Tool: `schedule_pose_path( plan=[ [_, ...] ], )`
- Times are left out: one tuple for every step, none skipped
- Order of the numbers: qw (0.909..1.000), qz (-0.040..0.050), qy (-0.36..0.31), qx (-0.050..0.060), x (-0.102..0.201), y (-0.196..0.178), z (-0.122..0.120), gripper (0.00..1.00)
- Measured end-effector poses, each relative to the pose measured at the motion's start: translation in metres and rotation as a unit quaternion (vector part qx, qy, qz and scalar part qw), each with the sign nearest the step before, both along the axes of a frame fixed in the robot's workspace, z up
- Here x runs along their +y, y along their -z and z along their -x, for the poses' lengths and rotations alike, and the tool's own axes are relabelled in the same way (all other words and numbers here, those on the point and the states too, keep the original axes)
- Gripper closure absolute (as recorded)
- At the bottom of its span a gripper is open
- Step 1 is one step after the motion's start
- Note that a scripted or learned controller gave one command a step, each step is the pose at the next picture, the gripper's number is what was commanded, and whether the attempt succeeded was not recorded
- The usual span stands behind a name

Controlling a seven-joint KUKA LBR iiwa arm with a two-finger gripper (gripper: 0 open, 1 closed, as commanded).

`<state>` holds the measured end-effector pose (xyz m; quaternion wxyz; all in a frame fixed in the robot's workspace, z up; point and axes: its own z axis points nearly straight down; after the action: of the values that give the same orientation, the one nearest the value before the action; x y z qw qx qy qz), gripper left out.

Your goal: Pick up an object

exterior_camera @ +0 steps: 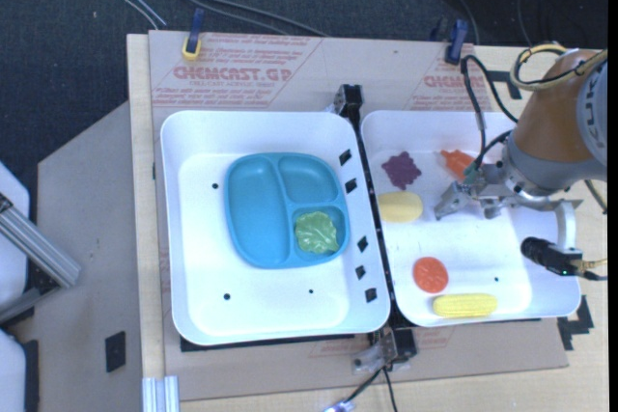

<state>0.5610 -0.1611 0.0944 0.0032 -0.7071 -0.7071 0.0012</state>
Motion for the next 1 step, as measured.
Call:
schedule_pose_path(
  plan=[
    [1.0, 0.0009, 0.0, -0.004, -0.0006, -0.0149, -0.0018, 1.0]
  ],
)
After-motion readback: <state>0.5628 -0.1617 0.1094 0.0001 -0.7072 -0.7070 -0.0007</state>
